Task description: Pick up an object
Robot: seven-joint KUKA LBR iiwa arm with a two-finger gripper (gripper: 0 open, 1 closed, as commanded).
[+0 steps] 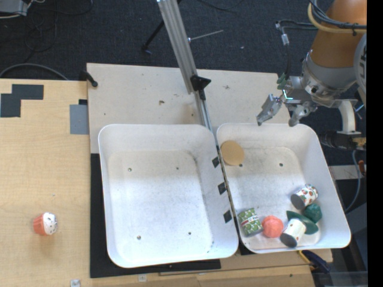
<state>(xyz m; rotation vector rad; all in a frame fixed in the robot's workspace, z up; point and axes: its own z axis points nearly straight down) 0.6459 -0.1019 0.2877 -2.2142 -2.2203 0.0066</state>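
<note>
End effector [280, 113] spread apart, holding nothing, above right bin [326, 160]; 2 bins, 6 objects inside.

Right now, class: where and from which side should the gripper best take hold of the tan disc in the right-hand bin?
Probably from straight above, fingers closing across the rim of the tan disc. It seems to lie flat near the right bin corner wall, apart from other things, so a sideways approach looks blocked.

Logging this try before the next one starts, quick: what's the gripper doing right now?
Gripper: open, holding nothing, above the back rim of the right bin.
</note>
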